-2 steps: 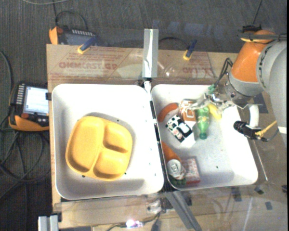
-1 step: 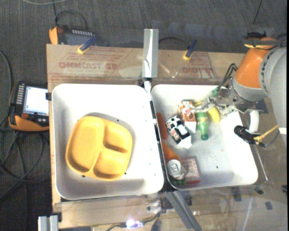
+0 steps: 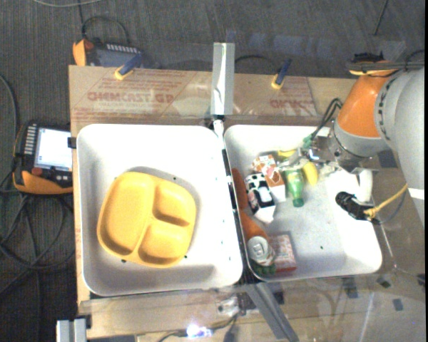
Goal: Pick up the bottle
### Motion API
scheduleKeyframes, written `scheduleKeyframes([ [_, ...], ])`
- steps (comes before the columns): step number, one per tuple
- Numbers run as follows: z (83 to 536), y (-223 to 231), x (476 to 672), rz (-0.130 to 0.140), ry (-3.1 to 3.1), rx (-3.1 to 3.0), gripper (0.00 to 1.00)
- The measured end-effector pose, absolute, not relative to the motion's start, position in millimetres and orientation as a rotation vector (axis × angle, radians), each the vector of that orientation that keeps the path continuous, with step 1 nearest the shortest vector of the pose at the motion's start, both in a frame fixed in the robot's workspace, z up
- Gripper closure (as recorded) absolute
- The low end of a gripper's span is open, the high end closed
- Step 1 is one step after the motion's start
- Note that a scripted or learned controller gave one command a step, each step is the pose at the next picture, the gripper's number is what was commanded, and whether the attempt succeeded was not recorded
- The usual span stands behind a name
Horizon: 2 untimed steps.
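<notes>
A small green bottle [image 3: 297, 188] lies in the right bin [image 3: 342, 251], neck pointing toward the back, among a cluster of items. My gripper [image 3: 314, 150] hangs over the back of that cluster, just behind the bottle and a yellow item [image 3: 311, 173]. The grey arm with its orange band [image 3: 360, 112] reaches in from the right. Nothing can be seen held by the gripper.
Left of the bottle are a red-and-white packet [image 3: 265, 167], a black-and-white item [image 3: 259, 192] and a long orange-brown item [image 3: 247, 216] along the bin's left wall. A can [image 3: 259, 249] and a red box [image 3: 284, 252] sit at the front. The left bin [image 3: 93, 155] holds a yellow divided tray [image 3: 150, 217].
</notes>
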<state>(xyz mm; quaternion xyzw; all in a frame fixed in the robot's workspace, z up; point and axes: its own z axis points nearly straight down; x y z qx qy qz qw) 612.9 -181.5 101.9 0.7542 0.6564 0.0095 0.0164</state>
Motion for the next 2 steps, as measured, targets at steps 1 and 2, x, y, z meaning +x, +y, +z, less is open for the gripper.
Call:
scheduleKeyframes([
  [1, 103, -151, 585.1, 0.040, 1.699, 2.590, 0.00],
  [2, 113, -146, 588.2, 0.052, 1.705, 2.591, 1.00],
])
